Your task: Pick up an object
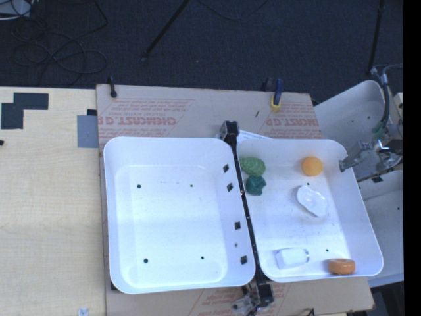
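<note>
White plastic bins sit clamped together on the worktop (52, 196); the right bin (358, 209) gathers every object within reach, orange ball (312, 166) included. Whether the claw (378, 151) is open, I cannot tell.

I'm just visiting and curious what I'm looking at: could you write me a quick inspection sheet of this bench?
Surface: two white bins side by side, left bin and right bin, on cardboard over a wooden bench.
Job's things: in the right bin, an orange ball, a light green lump touching a dark teal lump, a white piece, a white block, an orange ring.
Clutter: nothing seen.
Hand: metal parts at the right edge; state unclear.
Cables: several on the dark floor.
Surroundings: clamp on the cardboard.
</note>
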